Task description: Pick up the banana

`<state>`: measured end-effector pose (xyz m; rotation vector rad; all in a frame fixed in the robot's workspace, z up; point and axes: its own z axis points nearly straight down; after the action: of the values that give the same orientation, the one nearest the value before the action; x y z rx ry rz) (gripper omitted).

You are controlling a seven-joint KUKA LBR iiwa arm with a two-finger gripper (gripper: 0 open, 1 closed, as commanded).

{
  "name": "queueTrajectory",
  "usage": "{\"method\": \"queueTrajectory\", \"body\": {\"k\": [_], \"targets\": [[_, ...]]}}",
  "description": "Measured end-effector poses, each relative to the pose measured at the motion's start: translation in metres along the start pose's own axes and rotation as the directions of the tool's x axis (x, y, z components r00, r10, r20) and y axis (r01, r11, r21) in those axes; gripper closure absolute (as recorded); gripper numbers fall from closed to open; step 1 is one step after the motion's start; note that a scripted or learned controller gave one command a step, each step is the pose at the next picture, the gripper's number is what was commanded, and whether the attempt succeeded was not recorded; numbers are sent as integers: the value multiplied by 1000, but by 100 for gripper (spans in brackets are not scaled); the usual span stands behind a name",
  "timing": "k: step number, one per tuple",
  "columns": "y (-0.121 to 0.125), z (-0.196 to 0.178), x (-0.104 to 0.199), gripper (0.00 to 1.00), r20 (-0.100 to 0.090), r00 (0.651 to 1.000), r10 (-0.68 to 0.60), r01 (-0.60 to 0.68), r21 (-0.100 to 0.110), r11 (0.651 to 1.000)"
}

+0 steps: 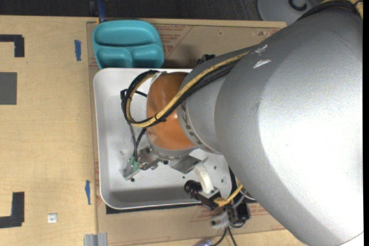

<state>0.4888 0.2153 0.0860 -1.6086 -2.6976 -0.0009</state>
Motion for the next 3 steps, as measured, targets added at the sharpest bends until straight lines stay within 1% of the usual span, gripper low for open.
{"method": "queueTrajectory", "body": {"k": [1,2,3], "targets": [[-14,-32,-5,0,1,723,691,-691,1,723],[-4,-82,13,0,1,795,606,-606,0,795],[-4,0,13,0,-1,869,494,-494,-1,869]]}}
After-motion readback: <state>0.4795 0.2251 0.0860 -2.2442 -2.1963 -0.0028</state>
